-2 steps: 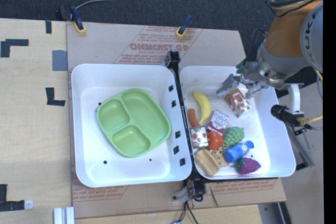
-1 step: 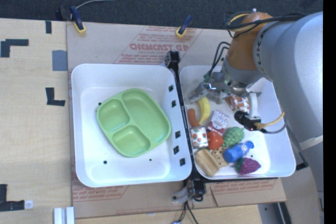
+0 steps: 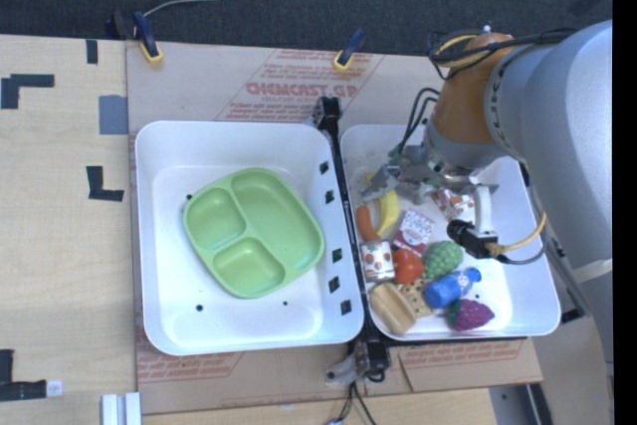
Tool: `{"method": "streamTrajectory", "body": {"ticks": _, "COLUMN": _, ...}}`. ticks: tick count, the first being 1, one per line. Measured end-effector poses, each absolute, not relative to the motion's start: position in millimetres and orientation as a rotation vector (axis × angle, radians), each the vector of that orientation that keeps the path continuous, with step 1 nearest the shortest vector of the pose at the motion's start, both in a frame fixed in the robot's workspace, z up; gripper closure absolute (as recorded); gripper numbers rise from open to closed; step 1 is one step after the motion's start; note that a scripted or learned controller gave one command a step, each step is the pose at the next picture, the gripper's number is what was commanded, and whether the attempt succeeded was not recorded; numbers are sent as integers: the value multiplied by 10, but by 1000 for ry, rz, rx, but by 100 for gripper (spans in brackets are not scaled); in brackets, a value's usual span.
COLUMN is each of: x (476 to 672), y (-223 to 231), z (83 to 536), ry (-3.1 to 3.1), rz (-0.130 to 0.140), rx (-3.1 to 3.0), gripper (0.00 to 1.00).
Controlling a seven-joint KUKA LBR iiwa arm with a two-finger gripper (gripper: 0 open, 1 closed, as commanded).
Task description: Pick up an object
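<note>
The right bin (image 3: 528,294) holds a pile of toy foods: a yellow banana (image 3: 388,211), an orange piece (image 3: 366,222), a red tomato (image 3: 407,266), a green bumpy fruit (image 3: 443,259), a blue item (image 3: 449,289), a purple grape bunch (image 3: 471,315), a tan bread piece (image 3: 391,308) and small patterned packets (image 3: 415,228). My gripper (image 3: 398,176) is low in the upper left part of this bin, just above the banana. Its tips blend into the clutter.
The left bin (image 3: 169,314) holds a light green divided plate (image 3: 254,231). A black divider with clips (image 3: 338,214) runs between the bins. The grey arm with its orange band (image 3: 468,105) covers the right bin's upper right. Cables trail near the back edge.
</note>
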State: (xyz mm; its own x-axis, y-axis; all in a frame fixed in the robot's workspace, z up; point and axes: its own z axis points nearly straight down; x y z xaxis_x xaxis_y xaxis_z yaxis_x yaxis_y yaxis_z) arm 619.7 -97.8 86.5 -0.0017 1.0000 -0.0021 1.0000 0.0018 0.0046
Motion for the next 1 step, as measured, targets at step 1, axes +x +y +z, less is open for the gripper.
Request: {"method": "streamTrajectory", "body": {"ticks": 1, "x": 6066, "y": -958, "z": 866, "ry": 2218, "rz": 3, "rx": 2217, "gripper": 0}}
